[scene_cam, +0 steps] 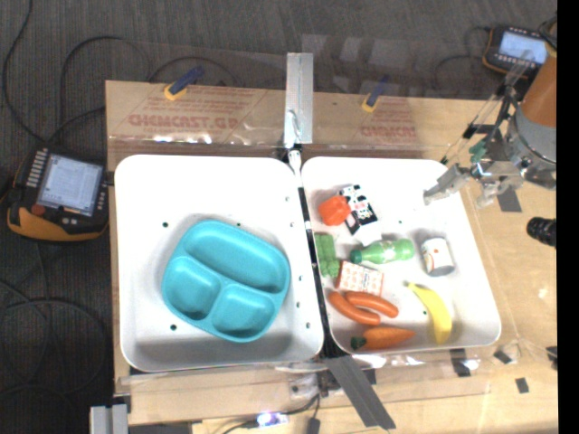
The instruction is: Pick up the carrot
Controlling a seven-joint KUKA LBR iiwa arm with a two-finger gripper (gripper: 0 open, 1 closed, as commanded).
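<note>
Two shallow white bins (136, 333) sat side by side on the wooden counter (507, 269). An orange tapered carrot with a green stub (387, 337) lay at the lower edge of the right-hand bin, just below a red sausage-shaped toy (364, 306) and left of a yellow banana (434, 310). Well apart from it, at the upper right of the frame, the grey pincer (443, 188) hung over that bin's upper right corner; I could not tell its state. A turquoise compartment tray (226, 278) lay in the left bin.
</note>
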